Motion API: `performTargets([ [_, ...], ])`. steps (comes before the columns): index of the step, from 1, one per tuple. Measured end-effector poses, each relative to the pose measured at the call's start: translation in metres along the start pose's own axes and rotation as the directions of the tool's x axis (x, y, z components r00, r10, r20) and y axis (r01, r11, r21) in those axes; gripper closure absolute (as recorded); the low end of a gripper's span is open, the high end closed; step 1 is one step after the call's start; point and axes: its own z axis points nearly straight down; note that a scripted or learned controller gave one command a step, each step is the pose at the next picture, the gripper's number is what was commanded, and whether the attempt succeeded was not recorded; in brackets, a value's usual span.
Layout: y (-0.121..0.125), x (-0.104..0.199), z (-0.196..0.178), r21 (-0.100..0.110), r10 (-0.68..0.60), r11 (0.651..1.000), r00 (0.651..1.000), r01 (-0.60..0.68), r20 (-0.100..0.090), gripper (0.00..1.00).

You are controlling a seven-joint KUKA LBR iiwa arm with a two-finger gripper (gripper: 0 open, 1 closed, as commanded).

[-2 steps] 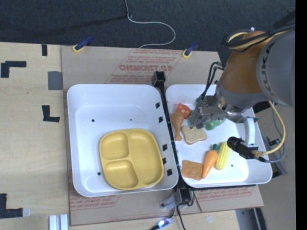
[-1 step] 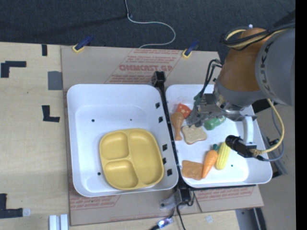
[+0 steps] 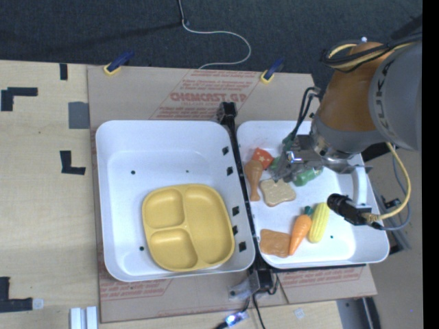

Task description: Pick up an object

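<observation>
Yellow divided plate [image 3: 186, 225]; white bins [image 3: 116, 149]; orange carrot [image 3: 299, 232]; yellow corn [image 3: 318, 222]; tan bread slice [image 3: 277, 193].

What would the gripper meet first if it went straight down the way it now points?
Probably the green toy just under the gripper, with the tan bread-shaped piece close beside it; depth is hard to judge from this slanted view.

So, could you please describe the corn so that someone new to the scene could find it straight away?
Look in the right-hand white bin, the one crowded with toy food, at its near right part. The corn lies there beside the carrot, on the carrot's right. It is the only bright yellow, bumpy cob, while the carrot is smooth and orange.
</observation>
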Motion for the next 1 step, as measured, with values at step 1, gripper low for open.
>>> performTargets([
  [1,-0.0039,0.0014,-0.0193,-0.003,-0.002,1.0,1.0,0.002,-0.002,1.0],
])
